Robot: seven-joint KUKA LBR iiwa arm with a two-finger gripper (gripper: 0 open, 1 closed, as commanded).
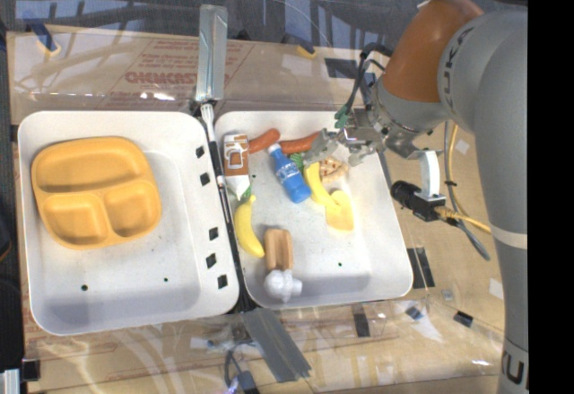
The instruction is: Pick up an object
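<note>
The right bin (381, 249) holds several small items: a blue bottle (291, 175), a banana (247, 226), an orange sausage (263, 142), a red sausage (300, 144), a brown carton (236, 154), a tan wooden block (279, 249), a white lump (282, 284) and a yellow wedge (339, 213). My gripper (330, 148) hangs low over the bin's upper right part, just right of the red sausage and above a light brown piece (334, 170). Its tip is dark and cluttered against the items below. I see nothing lifted off the bin floor.
The left bin (108, 284) carries an orange divided tray (94, 188) in its upper left. A metal divider bar (212, 51) stands between the bins at the back. The arm's grey body (498, 114) covers the bench to the right, with cables beside it.
</note>
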